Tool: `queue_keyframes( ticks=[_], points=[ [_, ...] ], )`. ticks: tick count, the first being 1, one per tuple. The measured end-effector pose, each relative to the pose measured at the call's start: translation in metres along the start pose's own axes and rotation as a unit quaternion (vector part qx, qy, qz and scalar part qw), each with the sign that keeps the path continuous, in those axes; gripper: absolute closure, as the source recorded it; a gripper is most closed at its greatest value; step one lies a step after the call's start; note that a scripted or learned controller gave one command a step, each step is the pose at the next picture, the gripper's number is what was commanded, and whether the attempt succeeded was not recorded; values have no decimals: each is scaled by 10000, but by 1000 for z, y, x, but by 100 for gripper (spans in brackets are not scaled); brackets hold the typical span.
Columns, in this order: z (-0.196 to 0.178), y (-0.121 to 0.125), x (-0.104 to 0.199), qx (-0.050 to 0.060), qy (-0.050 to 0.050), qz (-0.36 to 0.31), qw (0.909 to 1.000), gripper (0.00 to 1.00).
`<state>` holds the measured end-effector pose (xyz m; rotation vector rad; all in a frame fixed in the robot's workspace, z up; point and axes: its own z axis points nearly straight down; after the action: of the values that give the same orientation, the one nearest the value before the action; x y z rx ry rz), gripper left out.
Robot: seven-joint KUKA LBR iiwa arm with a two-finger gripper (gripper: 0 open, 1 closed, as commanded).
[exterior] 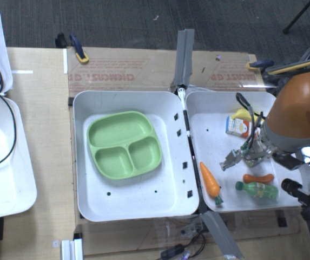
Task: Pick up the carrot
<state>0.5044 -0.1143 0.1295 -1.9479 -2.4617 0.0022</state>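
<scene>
Carrot [210,180]: small, orange, tapered, lying flat near the left wall of the right bin [214,112], narrow end toward the back, a dark green stub at the front end close to the bin's front edge. Nothing touches it. Gripper [232,160] sits to the right of the carrot, low over the bin floor, clearly apart from it; its metal tip points left; whether it is spread or clenched cannot be told from this angle, and nothing shows held in it. Arm's orange band [295,110] looms over the bin's right side. Also in the right bin: a green bottle [258,190] lying on its side near the front, a short reddish-orange sausage-shaped piece [258,178] just behind it, a small white and blue carton [236,125] toward the back with a yellow item [242,114] beside it. Left bin [84,161] holds a green divided plate [124,144] with three compartments. Bins rest on a pale wooden bench [46,91] with brown cardboard [122,72] behind them; dark grey carpet [117,10] beyond. A blue clamp [78,49] sits at the cardboard's back left corner.
</scene>
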Motion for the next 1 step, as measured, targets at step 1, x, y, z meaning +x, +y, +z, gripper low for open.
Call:
queue_keyframes(
  ticks=[1],
  points=[
    [36, -20, 19, -51, -48, -1342, 9909, 0]
  ],
)
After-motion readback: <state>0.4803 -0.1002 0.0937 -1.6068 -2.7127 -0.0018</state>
